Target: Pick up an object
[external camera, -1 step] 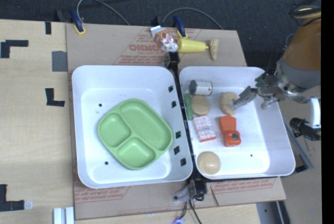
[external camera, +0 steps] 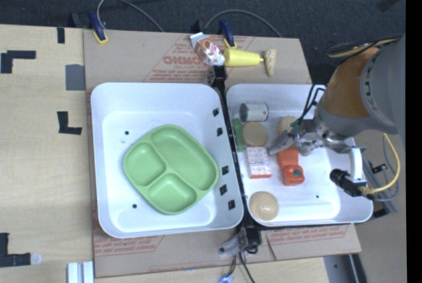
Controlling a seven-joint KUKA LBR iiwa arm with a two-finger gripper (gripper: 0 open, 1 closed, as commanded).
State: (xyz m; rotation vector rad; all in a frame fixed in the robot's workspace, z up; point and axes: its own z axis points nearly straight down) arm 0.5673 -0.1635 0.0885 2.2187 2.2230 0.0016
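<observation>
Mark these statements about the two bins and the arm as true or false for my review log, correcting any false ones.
1. The green divided plate lies in the left bin. True.
2. The orange bottle sits in the left bin. False: it is in the right bin, just below the gripper.
3. The arm reaches in from the view's right. True.
4. The yellow toy lies inside the right bin. False: it rests on the cardboard beyond the bins' far edge.
5. The red-and-white carton lies in the right bin, left of the orange bottle. True.
</observation>
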